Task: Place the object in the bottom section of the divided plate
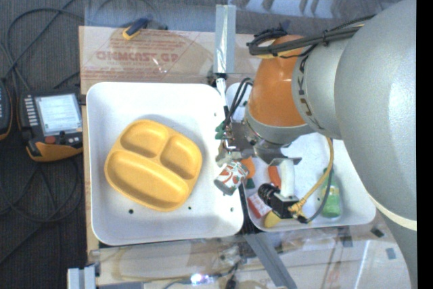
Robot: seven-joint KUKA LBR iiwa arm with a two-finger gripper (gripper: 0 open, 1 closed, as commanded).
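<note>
A yellow divided plate (154,163) lies in the left white bin (108,227). It has two small sections on its upper side and one long section (143,181) along its lower side. My gripper (231,164) hangs over the wall between the two bins, to the right of the plate. It is shut on a small white and red-orange packet (230,177), which sticks out below the fingers. The orange band and grey body of the arm hide much of the right bin.
The right bin (358,216) holds several small things around the gripper: an orange piece (273,174), a white bottle (287,176), a green item (331,201), a red packet (258,204) and a yellow piece (271,218). A handheld screen (53,113) lies left of the bench.
</note>
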